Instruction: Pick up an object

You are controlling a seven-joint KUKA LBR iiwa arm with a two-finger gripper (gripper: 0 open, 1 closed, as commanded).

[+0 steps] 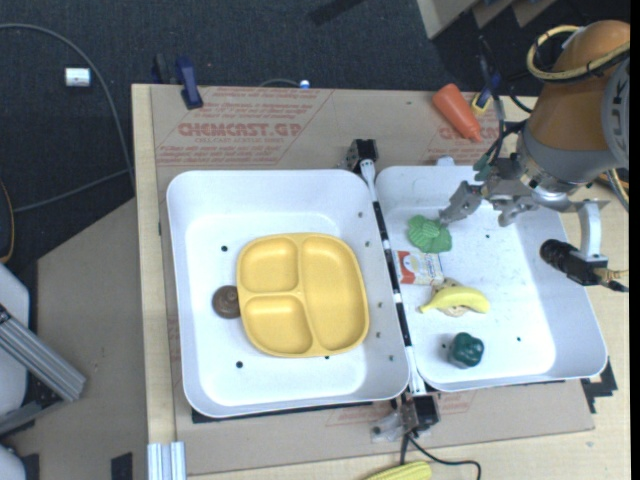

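Left bin (190, 268): yellow divided plate (300, 294), brown disc (226, 302) touching it. Right bin (560, 338): green leaf (428, 234), packet (420, 266), banana (456, 300), green pepper (465, 349). Gripper (488, 204) fingers apart, holding nothing.

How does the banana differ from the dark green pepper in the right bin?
The banana is yellow, long and curved; the dark green pepper is round and compact. The banana lies farther back in the right bin, beside a small packet; the pepper sits nearer the front rim, alone. Both are small toy foods lying loose in that bin.
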